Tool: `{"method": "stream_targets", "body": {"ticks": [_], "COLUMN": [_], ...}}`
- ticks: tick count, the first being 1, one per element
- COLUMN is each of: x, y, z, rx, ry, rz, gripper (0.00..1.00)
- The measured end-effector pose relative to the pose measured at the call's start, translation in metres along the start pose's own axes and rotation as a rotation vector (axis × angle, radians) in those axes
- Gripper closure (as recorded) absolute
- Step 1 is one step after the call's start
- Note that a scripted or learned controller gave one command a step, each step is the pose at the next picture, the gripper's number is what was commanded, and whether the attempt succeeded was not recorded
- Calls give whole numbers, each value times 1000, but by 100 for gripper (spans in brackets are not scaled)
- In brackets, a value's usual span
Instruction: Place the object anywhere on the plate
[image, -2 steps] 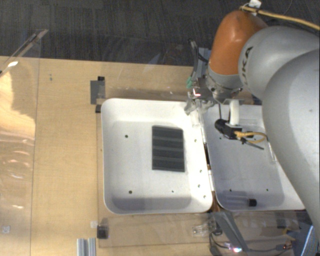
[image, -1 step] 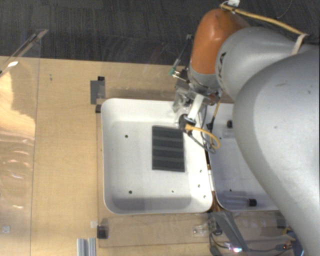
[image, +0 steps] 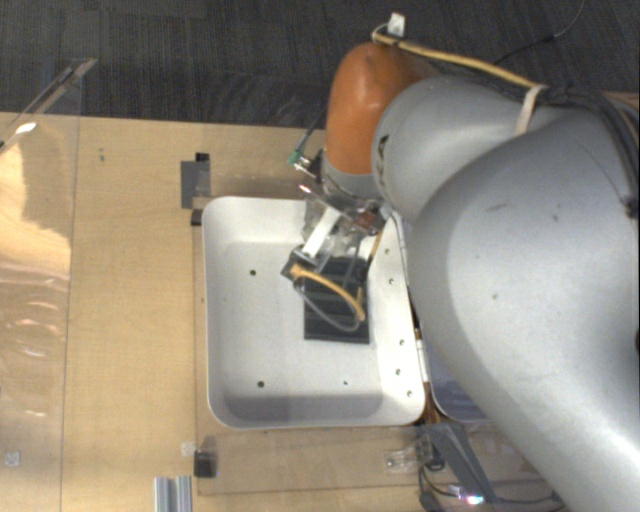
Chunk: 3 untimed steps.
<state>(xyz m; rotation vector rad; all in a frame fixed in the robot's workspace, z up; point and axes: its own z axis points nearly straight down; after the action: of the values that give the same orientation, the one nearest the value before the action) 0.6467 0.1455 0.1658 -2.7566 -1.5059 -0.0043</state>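
My gripper (image: 345, 248) hangs low in the left white bin (image: 250, 330), near its right wall and toward the back. Right under and in front of it a dark, flat, rectangular slab (image: 335, 318) lies on the bin floor; it may be the plate. The gripper's lower part overlaps the slab's far end. I cannot make out any object between the gripper and the slab. The arm's grey body and orange band cover the area behind the gripper.
The bulky grey arm hides nearly all of the right bin (image: 450, 400). A black clamp (image: 197, 180) sits at the left bin's back left corner, another (image: 204, 463) at its front left. Bare wooden bench (image: 100, 300) stretches to the left.
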Motion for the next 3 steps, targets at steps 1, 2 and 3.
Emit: {"method": "stream_targets", "body": {"ticks": [1,2,3], "x": [84,84,84], "y": [-27,-25,-24], "z": [-25,-37,-47], "rx": [0,1,2], "ry": [5,11,17], "rz": [325,328,328], "gripper": [100,100,100]}}
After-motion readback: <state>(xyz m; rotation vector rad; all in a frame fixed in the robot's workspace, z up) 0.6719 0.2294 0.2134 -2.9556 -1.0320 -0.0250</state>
